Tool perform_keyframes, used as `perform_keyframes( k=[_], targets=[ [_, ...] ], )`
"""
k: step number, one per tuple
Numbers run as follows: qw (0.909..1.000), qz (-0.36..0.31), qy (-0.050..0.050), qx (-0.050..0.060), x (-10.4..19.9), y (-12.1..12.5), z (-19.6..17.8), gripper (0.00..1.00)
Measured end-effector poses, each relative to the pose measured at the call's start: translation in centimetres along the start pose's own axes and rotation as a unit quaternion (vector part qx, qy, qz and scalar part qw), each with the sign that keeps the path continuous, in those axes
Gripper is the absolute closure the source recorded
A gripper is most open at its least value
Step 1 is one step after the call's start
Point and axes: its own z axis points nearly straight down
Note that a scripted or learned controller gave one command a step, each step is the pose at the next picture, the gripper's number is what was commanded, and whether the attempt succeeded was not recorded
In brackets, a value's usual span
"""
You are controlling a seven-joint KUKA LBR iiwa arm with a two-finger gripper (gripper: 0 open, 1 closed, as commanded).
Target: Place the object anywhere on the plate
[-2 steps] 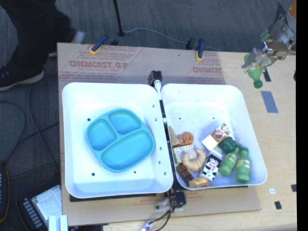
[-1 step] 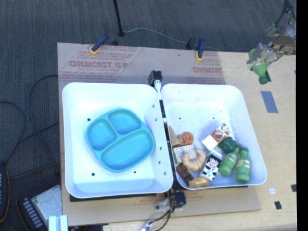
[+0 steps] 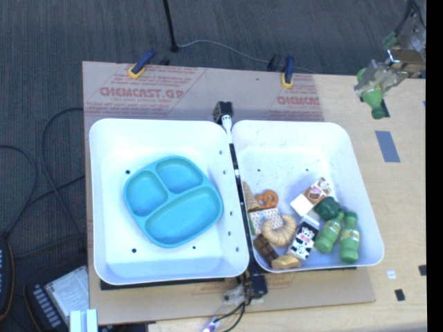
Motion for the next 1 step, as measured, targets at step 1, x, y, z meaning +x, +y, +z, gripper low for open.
perform_keyframes(
  k=[1],
  targets=[
    [1.0000, 0.001, 0.000, 0.000, 0.15, -0.03, 0.01, 1.00]
  ],
)
